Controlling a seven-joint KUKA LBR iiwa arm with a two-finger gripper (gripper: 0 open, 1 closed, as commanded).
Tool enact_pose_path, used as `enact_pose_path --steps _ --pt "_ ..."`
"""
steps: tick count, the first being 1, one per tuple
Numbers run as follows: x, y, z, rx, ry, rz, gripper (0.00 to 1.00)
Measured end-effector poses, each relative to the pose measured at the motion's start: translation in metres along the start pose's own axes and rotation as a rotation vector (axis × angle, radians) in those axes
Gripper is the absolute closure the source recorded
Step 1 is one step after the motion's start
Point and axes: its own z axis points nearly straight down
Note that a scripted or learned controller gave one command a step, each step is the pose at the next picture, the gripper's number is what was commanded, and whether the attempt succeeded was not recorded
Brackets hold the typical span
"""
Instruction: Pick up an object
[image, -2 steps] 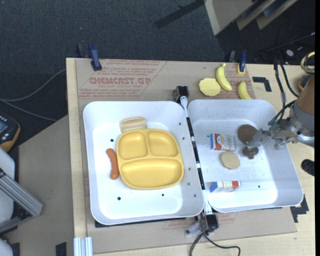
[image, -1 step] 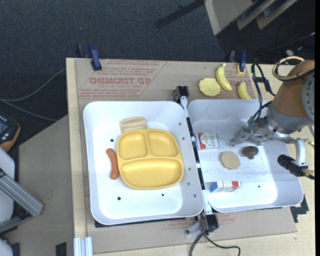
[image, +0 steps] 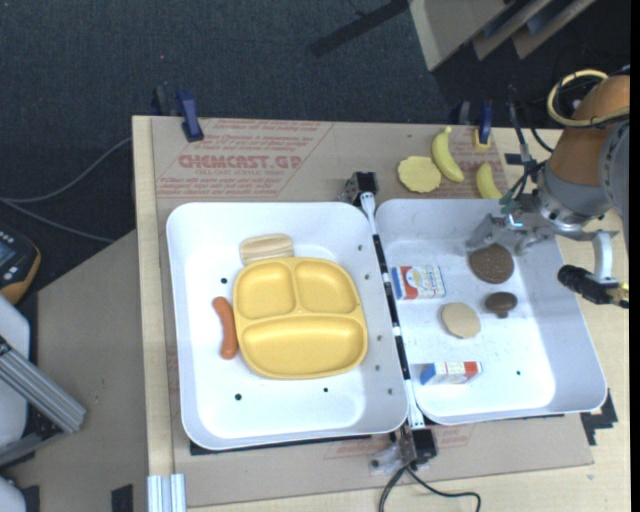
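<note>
A slanted overhead look at a brown bench (image: 250, 160) holding two shallow white bins side by side. The left bin (image: 200, 380) holds a yellow divided plate (image: 298, 317) near its middle, its long side running left to right. Just left of the plate lies an orange sausage (image: 226, 327), long axis pointing up and down the frame. A tan slice of bread (image: 266, 246) sits against the plate's upper edge, partly tucked behind it.

The right bin (image: 560, 375) holds a small white carton (image: 418, 281) near its upper left, a dark brown round cookie (image: 491, 264) at upper centre, a smaller dark lump (image: 500, 301) below that, a pale tan round piece (image: 461, 320) at centre, and a small white box with red and blue ends (image: 450, 372) lying left to right near the bottom.

The grey arm (image: 585, 165) enters at the upper right edge, partly cut off. Its gripper (image: 510, 228) hangs just above the cookie; whether it is spread or pinched cannot be told.

On the bench above the right bin lie a yellow round piece (image: 419, 174) and two bananas (image: 447, 155), the second (image: 487, 181) partly hidden by the arm
</note>
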Motion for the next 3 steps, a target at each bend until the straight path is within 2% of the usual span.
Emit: enact_pose_path --steps 1,2,3 --pt "0.017 -0.021 0.000 0.000 -0.009 0.002 0.00" --pt "0.016 -0.019 -0.011 -0.005 -0.011 0.001 1.00" --pt "0.068 0.012 0.001 -0.004 -0.009 -0.002 1.00"
